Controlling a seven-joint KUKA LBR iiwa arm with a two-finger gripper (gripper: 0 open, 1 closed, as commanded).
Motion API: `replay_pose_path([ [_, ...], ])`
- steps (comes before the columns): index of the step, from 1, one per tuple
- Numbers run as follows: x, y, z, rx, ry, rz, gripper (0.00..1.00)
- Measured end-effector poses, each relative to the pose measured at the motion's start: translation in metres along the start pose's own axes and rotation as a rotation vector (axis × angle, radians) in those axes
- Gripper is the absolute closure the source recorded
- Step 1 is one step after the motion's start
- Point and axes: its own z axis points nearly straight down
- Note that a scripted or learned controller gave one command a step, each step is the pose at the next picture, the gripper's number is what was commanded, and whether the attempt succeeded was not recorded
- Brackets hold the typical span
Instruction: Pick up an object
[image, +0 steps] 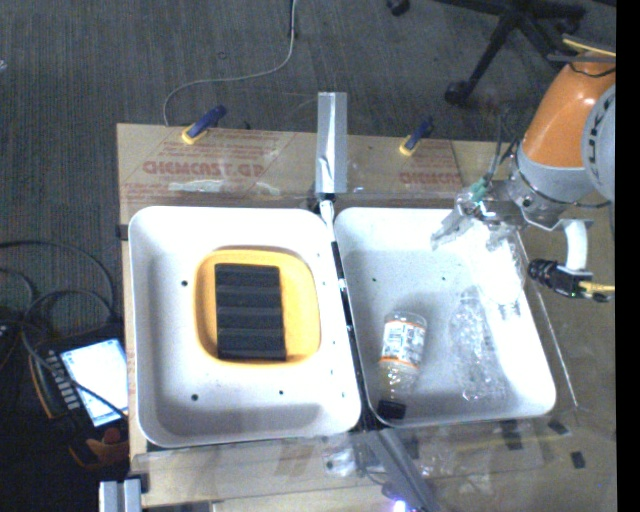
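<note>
Gripper (470, 222) poised over the upper right corner of the right bin (440, 405), at the upper right of the frame, metal parts catching glare. Jaws not readable from this angle (too small and bright to call released or clenched), and nothing seen between them.

Nearest candidate to lift: a small clear bottle (402, 347) with a white label, lying on its side in the lower middle of the right bin, down and left of the gripper in the frame. Long axis near vertical in the picture, dark cap toward the bottom edge, so a closing line across the frame's width probably suits it best. Just right of it, a crumpled clear plastic wrapper (473, 345), stretched lengthwise the same way, directly below the gripper and a shade nearer.

In the left bin (150, 330), well apart, a yellow tray with a black ribbed insert (250, 310): far reach, likely poor first choice.
</note>
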Motion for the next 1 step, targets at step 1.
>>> replay_pose_path([
  [1, -0.0248, -0.0818, 0.0086, 0.000, -0.002, -0.029, 0.00],
])
